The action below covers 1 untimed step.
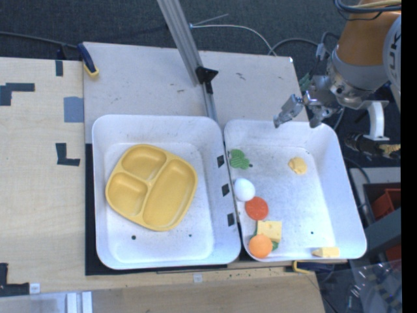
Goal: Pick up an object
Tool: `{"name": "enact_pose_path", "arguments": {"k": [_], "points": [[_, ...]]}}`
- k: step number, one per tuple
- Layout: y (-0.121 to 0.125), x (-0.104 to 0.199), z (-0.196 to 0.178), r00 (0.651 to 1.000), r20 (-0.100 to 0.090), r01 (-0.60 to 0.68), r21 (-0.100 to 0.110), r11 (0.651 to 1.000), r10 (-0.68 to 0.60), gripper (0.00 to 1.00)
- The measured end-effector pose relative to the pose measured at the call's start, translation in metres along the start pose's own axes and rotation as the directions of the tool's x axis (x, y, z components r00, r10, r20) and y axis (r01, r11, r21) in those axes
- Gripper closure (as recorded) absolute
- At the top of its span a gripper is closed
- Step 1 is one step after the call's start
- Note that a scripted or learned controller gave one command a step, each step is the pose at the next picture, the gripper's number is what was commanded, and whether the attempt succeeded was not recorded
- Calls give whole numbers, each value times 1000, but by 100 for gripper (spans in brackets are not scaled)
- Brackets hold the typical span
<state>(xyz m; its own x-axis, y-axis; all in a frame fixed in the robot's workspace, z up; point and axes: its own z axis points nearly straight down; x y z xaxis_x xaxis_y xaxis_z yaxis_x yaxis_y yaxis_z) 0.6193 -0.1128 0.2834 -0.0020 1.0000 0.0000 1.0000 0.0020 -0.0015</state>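
Six small pieces sit in the right bin (339,175): nearest, a yellow wedge (325,252) by the front rim, an orange ball (260,246) touching a yellow cube (270,229), then a red disc (257,208), a white ball (244,189) and a green scrap (238,159) along the left wall. Farther back, a pale yellow lump (298,165) lies alone with open floor around it (nothing crowds it). Beyond the far rim the gripper (301,113) hangs with fingers apart, holding nothing; a yellow divided tray (152,186) occupies the left bin (104,142).
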Motion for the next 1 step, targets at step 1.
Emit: {"name": "enact_pose_path", "arguments": {"k": [1], "points": [[-71,-8,49,1000,-1,-5,9,1000,5,0]]}}
